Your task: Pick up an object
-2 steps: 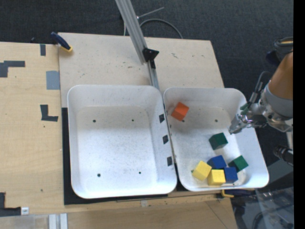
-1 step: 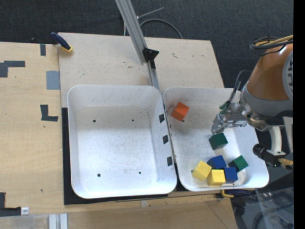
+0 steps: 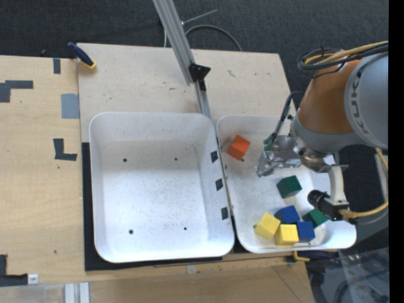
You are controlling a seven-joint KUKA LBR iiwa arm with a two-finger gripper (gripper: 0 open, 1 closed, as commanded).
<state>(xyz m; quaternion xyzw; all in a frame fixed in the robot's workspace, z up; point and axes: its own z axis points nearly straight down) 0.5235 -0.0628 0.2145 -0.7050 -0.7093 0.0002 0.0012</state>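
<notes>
- In the right bin (image 3: 249,232), we see the hand (image 3: 270,164) lowered over the white floor, reaching in from the grey arm (image 3: 353,106) with its orange band.
- We cannot tell how the hand stands; its tip is a dark, metallic blur against the bin floor.
- We see nothing gripped in the hand.
- The orange block (image 3: 238,148) lies just to the left of the hand, apart from it, near the right bin's upper left corner.
- The dark green block (image 3: 289,186) sits just below and to the right of the hand, also apart from it.
- Further below the hand, toward the bin's lower rim, we find a cluster: a yellow block (image 3: 267,225), a second yellow block (image 3: 288,234) beside it, and a blue block (image 3: 289,215) touching both.
- Another blue block (image 3: 305,230) sits at the right of the second yellow one, and a small green block (image 3: 317,217) lies just right of the cluster.
- The left bin (image 3: 101,169) lies well left of the hand, its wall meeting the right bin's.
- Both bins rest on the counter (image 3: 139,74), which runs up and away from the hand.
- A metal pole (image 3: 173,27) slants across the counter, up and left of the hand.
</notes>
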